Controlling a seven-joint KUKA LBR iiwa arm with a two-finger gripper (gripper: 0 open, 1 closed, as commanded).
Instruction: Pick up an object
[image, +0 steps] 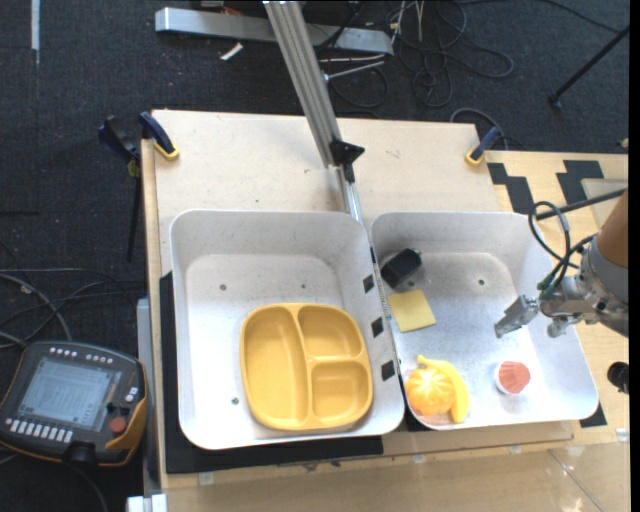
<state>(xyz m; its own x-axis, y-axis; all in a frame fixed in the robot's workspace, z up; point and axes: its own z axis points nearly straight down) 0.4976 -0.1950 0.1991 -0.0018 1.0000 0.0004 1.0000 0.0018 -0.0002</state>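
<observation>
The right bin (470, 250) holds a black block (401, 267) at its far left. Beside it lies a flat yellow square (412, 310). An orange and yellow fruit toy (438, 390) sits at the near left, and a small red round piece (513, 377) lies near the front right. My gripper (535, 320) hangs over the right side of this bin, just above and behind the red piece. It is open, with nothing between its fingers.
The left bin (200, 250) holds a yellow divided plate (305, 365). A slanted metal pole (310, 80) crosses the far side of the bench. A teach pendant (70, 400) lies on the floor at the left.
</observation>
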